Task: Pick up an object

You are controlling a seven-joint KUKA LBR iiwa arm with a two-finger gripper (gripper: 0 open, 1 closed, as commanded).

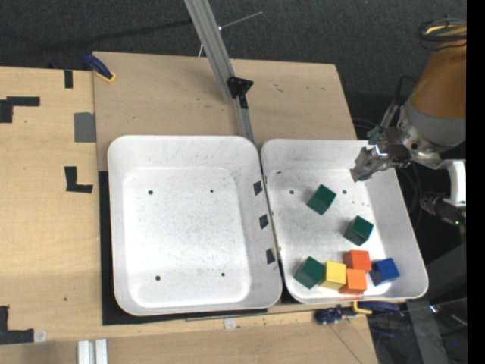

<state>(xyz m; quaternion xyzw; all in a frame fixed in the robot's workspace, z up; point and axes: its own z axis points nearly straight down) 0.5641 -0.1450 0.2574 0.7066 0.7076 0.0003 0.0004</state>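
The right bin [295, 161] holds several small blocks. One green block [321, 199] lies near its middle and another green block [358, 230] sits to its lower right. A third green block [310, 271], a yellow block [335, 273], two orange blocks [356, 268] and a blue block [385, 270] cluster along the front edge. My gripper [362, 167] hangs over the bin's far right corner, above and right of the middle green block, with nothing seen between its fingers.
The left bin [182, 226] lies beside the right one. A slanted metal bar [216, 44] runs down to the gap between the bins. A blue clamp [337, 314] sits at the bench's front edge. The arm's orange band [443, 89] stands at the far right.
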